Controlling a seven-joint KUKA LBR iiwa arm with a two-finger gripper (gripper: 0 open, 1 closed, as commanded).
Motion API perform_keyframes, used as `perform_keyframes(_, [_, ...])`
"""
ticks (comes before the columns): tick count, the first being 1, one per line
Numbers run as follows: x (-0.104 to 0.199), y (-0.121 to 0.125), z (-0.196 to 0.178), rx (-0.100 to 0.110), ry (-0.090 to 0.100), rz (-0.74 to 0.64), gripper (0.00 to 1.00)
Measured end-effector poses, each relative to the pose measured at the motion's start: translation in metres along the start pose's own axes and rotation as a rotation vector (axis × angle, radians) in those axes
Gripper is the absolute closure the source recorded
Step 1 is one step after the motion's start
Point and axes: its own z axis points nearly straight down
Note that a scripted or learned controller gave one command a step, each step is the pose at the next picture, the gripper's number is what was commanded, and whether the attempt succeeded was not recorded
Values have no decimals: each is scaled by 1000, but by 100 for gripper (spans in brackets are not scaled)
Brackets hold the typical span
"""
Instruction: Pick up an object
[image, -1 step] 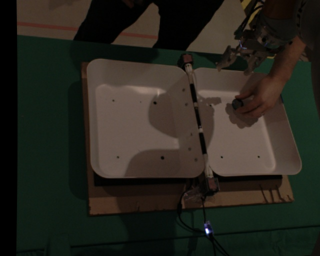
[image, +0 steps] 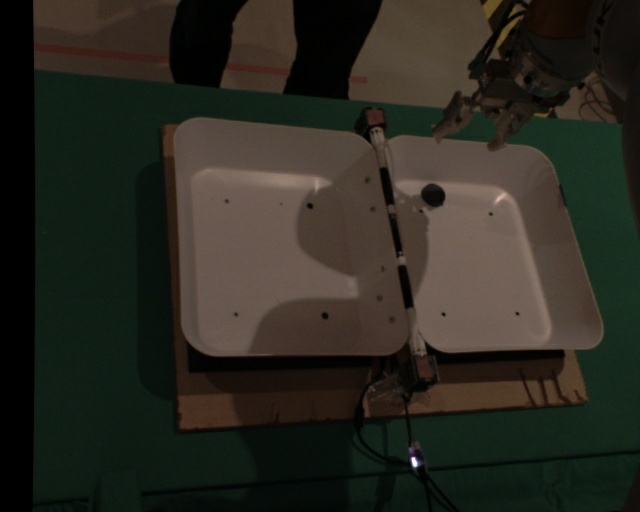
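Green cloth covers your tabletop (image: 100, 250), and on it sit two white bins; the small dark round object (image: 432, 194) lies in the right bin (image: 530, 300), near its upper left corner, just beside the divider (image: 392, 230). It looks roughly ball-shaped (so no long axis or heading to align with). Your end effector (image: 468, 126) hovers above the bin's far rim, fingers spread apart and holding nothing; the object lies down and to its left in the camera view.

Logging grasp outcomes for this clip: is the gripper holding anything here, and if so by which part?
Nothing is held. The gripper hangs open above the right bin's far rim, fingers spread with nothing between them. The small dark object lies in that bin, apart from it.
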Motion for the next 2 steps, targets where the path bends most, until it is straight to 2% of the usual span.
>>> perform_keyframes(2, [4, 6, 119, 6, -2, 0, 0])
